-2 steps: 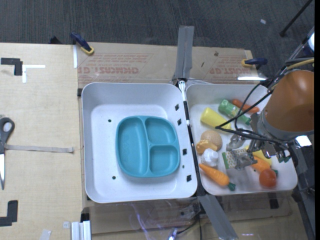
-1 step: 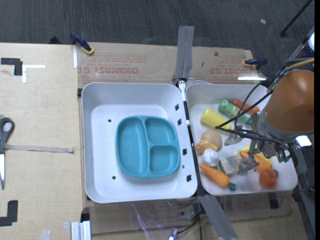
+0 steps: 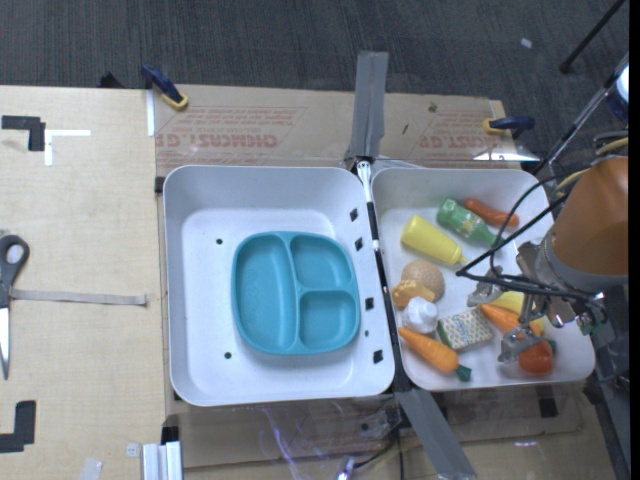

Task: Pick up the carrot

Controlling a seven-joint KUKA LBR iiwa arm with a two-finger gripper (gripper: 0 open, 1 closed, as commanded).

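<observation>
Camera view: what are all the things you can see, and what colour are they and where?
bins: two, white, side by side on the bench
divided plate: one, teal, in the left bin
carrot: one, orange with green end, front of the right bin
bottle: one, green, back of the right bin
yellow toy: one, yellow, beside the bottle
tomato: one, red, front right corner
scissors: one pair, grey, far left of the bench
clamps: two, blue and yellow, behind the bins
gripper: one, metal, low over the right bin's right side

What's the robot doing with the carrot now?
Gripper low in right bin. Carrot lies apart, near front wall. Sponge between them.
</observation>
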